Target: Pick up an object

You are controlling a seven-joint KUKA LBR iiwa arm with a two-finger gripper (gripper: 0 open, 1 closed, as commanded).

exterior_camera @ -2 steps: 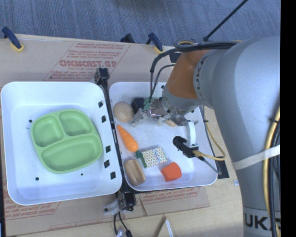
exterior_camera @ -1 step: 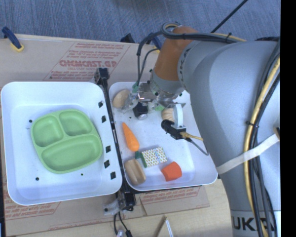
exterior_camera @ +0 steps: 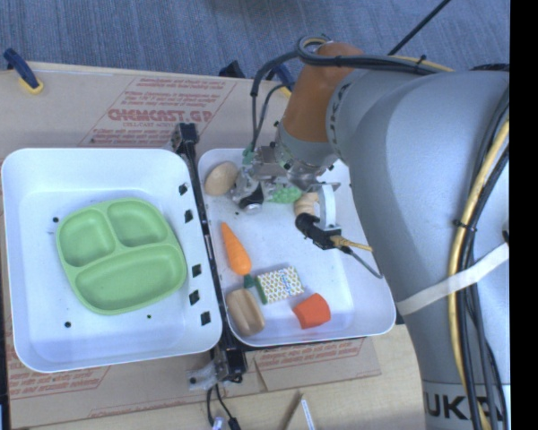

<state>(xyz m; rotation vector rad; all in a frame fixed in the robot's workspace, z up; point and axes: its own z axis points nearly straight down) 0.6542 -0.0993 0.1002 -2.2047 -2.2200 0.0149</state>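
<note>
My gripper [exterior_camera: 250,193] hangs low over the back of the right bin [exterior_camera: 359,276], under the orange wrist band. Just left of it lies a beige rounded piece [exterior_camera: 220,179]. A green item [exterior_camera: 288,193] and a small tan piece [exterior_camera: 307,203] sit right beside it, partly hidden by the wrist. Further forward in the same bin lie an orange carrot [exterior_camera: 237,249], a patterned block [exterior_camera: 280,284], a tan bread roll [exterior_camera: 245,313] and a red-orange block [exterior_camera: 311,311].
The left bin [exterior_camera: 27,267] holds a green divided plate [exterior_camera: 119,254]. A black hinge strip [exterior_camera: 202,249] runs between the bins. The big grey arm [exterior_camera: 430,195] covers the right side of the bench. Cardboard [exterior_camera: 143,106] lies under both bins.
</note>
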